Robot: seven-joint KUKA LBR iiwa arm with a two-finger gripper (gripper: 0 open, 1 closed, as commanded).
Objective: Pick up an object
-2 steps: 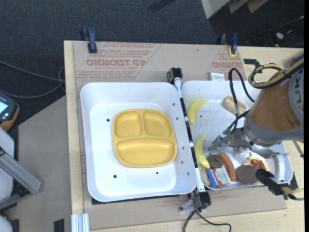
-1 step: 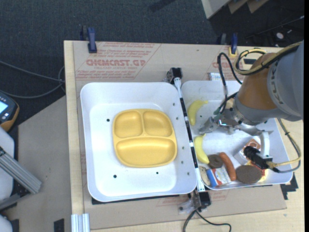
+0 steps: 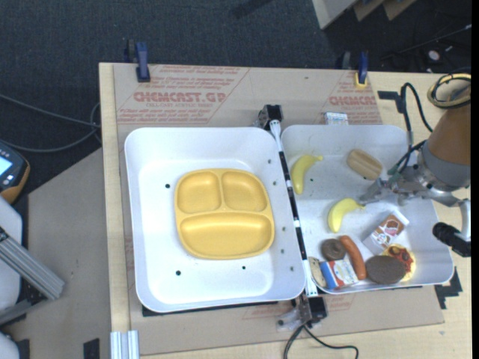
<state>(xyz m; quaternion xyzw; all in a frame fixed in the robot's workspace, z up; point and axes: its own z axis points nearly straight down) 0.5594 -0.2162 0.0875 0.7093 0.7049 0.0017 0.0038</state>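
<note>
Looking down at a slant from the camera view, the inspection finds the gripper point(image 3: 372, 194) low inside the right bin point(image 3: 419, 142), reaching in from that bin's far side. Whether it is released or clenched cannot be told from this angle; nothing is visibly held.

Nearest candidate: a small yellow banana point(image 3: 343, 213), lying just beside and slightly below the gripper tip, apparently apart from it. Judged to be a light, hollow plastic toy, stiff, smooth and somewhat slippery. Its curved body would best be taken across the thick middle, where the sides run most nearly parallel; the tapered ends would likely slip out.

Other items relative to the gripper:
- bread roll point(image 3: 364, 164), just above it; rounded, probably light.
- second banana point(image 3: 301, 170), further out toward the divider.
- white packet point(image 3: 387, 231), just below; flat, hard to grip from above.
- sausage point(image 3: 352, 253), brown cookie point(image 3: 333, 250) and dark patty point(image 3: 385, 269), clustered lower down, touching or crowding one another.

Well apart, the left bin point(image 3: 142, 200) bears a yellow divided plate point(image 3: 224, 214).
</note>
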